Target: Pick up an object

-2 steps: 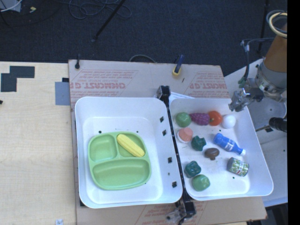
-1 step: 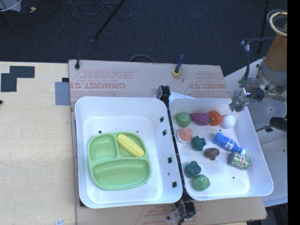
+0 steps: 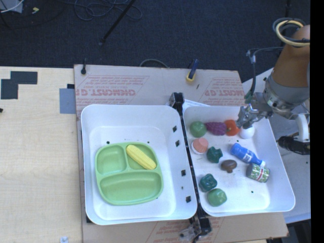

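Toys fill the right bin (image 3: 283, 186). A white ball (image 3: 246, 132) sits by the far edge, just under the pincer (image 3: 248, 119). I cannot tell what the pincer is doing. An orange toy (image 3: 231, 127) and purple grapes (image 3: 216, 128) lie close beside the ball, so that corner is crowded. The blue bottle (image 3: 246, 154) is near too. Bare floor shows at the near right. In the left bin (image 3: 91, 196), a corn cob (image 3: 140, 157) lies on a green tray (image 3: 129, 186).

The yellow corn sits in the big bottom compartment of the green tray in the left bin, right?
Not quite. The camera view shows the yellow corn in the upper right compartment of the green tray, not the big bottom one. The tray is in the left bin.
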Available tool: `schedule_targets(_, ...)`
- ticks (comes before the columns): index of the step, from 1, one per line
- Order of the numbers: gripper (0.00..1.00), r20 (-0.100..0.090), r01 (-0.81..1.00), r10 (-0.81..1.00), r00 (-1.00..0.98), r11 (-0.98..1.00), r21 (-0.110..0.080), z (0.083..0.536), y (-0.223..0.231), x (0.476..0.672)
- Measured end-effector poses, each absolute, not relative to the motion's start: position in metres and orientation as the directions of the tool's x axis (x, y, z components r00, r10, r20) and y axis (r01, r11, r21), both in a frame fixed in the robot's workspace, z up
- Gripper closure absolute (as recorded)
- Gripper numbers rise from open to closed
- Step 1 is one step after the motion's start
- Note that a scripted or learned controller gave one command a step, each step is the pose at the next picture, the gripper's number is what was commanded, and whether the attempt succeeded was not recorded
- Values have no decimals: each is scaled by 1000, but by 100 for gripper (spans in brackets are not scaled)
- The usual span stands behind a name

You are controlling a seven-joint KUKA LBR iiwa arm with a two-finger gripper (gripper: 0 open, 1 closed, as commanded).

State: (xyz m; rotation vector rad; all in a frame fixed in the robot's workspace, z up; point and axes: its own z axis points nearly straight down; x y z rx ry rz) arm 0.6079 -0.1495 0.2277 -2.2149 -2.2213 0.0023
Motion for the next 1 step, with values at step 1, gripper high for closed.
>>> schedule_targets(1,100,3,1000,1000,-2,2,-5,237,-111,571)
